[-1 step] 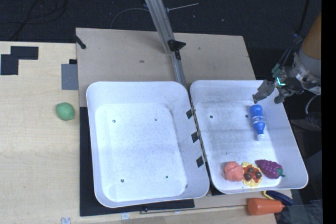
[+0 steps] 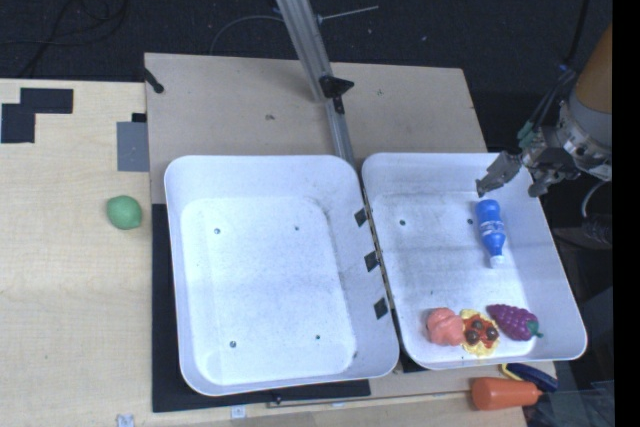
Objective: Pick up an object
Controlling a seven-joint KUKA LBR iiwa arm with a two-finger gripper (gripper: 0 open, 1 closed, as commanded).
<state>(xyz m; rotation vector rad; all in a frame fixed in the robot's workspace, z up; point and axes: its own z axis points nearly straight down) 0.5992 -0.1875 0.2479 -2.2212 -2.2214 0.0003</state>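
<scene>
The gripper (image 2: pixel 521 175) hangs over the right bin (image 2: pixel 430 265) with jaws spread and nothing between them. The blue bottle (image 2: pixel 489 230) lies just below the jaws on the bin floor.

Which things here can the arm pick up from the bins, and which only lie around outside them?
For the job: gripper, open above the right bin; blue bottle; orange fruit; purple grapes; small yellow-red toy.

Lying about: green ball; orange carrot; metal bar; left bin.
</scene>
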